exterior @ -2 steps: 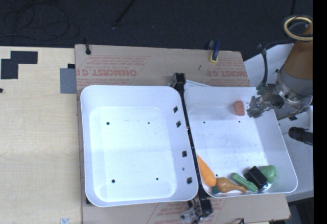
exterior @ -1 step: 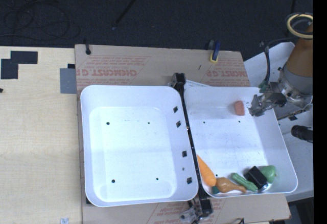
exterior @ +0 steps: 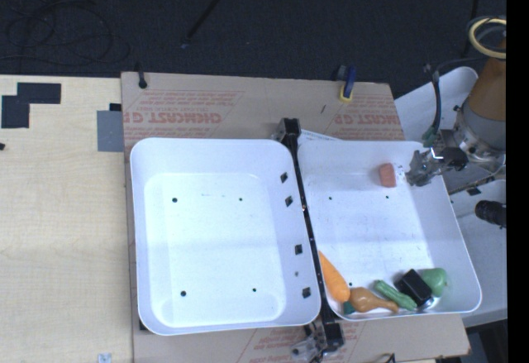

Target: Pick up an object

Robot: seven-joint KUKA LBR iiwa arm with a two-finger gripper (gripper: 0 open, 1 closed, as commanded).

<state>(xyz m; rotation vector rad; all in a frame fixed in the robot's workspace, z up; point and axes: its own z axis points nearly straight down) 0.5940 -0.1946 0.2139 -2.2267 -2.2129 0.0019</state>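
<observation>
Pinkish-red and blocky, a small object point(exterior: 387, 175) lies near the upper right corner of the right bin point(exterior: 430, 229), alone on the white floor. Just beside it, to its right at the bin's rim, the gripper point(exterior: 419, 165) hangs low; nothing is seen between its tips, and whether it is spread or closed cannot be told from this slant. Behind it the grey arm point(exterior: 483, 117) rises toward the right edge, with its orange band point(exterior: 489, 88) above the wrist.

Well apart from the pinkish block, the rest of the objects crowd the bin's lower edge: an orange carrot-shaped piece point(exterior: 332, 274) along the divider, a tan piece point(exterior: 367, 299) beside it, a long green piece point(exterior: 395, 295), a black block point(exterior: 414, 286) and a rounded green object point(exterior: 434, 278) touching one another in a row.

The left bin point(exterior: 149, 188) sits just beside, the two joined by black clips point(exterior: 290, 131). Both rest on a cardboard sheet point(exterior: 207, 101) printed in red with lettering that reads upside down; the word looks like "CHEMCAST", though it is faint. A blue clamp point(exterior: 347, 82) grips the sheet's far edge.
</observation>
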